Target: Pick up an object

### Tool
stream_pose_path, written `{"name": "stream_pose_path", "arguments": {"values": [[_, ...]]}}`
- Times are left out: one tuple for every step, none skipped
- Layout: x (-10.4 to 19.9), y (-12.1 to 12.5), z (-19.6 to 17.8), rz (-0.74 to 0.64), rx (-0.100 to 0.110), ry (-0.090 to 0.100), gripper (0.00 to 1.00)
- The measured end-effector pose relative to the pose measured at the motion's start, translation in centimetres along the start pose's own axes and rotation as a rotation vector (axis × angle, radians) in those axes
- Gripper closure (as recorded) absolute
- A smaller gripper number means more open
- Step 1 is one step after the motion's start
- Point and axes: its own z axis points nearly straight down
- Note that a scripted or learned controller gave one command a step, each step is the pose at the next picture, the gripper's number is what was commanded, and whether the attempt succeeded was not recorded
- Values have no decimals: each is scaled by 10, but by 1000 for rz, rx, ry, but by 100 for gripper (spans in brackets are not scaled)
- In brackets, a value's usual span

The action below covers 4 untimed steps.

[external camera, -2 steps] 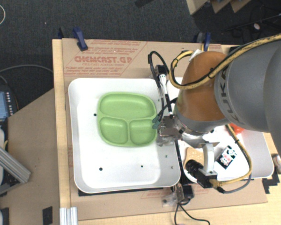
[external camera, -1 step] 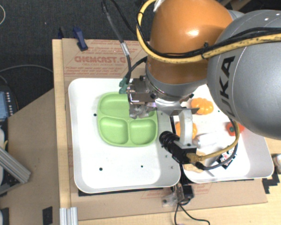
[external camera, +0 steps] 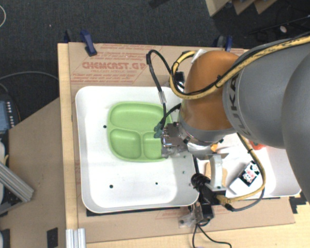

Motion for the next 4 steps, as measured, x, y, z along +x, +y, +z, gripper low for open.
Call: {"name": "stream_pose_path", "arguments": {"values": [[69,3,-177,-17,-31,15,100],[23,-1,-146,-3,-9,4,100],[78,-1,-183,-14,-18,8,100],[111,7,-275,-13,-25,11,100]]}}
